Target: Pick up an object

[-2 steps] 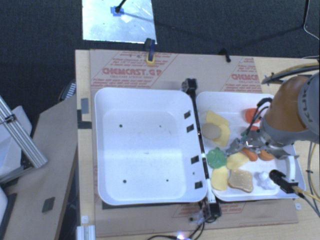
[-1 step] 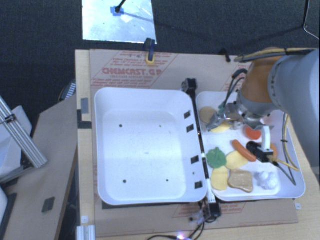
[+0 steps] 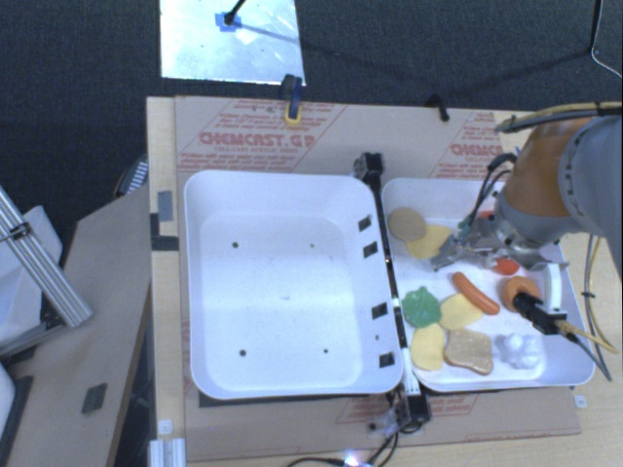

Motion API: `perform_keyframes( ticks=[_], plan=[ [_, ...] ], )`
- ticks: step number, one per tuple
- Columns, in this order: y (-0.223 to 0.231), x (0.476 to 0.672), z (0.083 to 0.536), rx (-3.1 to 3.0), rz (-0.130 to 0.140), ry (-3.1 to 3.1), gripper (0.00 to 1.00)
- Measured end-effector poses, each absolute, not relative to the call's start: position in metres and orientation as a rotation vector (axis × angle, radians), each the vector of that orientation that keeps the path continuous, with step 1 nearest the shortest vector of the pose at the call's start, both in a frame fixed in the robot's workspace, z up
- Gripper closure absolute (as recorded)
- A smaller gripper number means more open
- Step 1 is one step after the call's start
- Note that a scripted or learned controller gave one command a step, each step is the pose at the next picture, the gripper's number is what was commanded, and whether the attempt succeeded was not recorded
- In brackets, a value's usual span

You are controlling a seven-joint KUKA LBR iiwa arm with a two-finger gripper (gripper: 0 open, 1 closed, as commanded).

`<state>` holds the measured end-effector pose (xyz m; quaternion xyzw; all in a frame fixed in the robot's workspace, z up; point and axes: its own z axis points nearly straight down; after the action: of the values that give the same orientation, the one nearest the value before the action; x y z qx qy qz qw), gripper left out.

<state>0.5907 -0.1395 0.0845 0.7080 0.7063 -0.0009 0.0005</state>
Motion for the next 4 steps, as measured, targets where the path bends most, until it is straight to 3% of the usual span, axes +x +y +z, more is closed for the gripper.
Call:
perform_keyframes(
  ticks=[1,2,3,4],
  plan=[
    [-0.130,0.535,0.084,2.224,-0.003,2.223,0.00],
    [-0.130,0.539,0.095,2.217,0.003,2.221,1.00],
    [-0.075,0.591,0.191,2.202,0.017,2.227,1.00],
    [-0.162,0.606,0.171,2.222,-0.003,2.214,1.00]
  ],
)
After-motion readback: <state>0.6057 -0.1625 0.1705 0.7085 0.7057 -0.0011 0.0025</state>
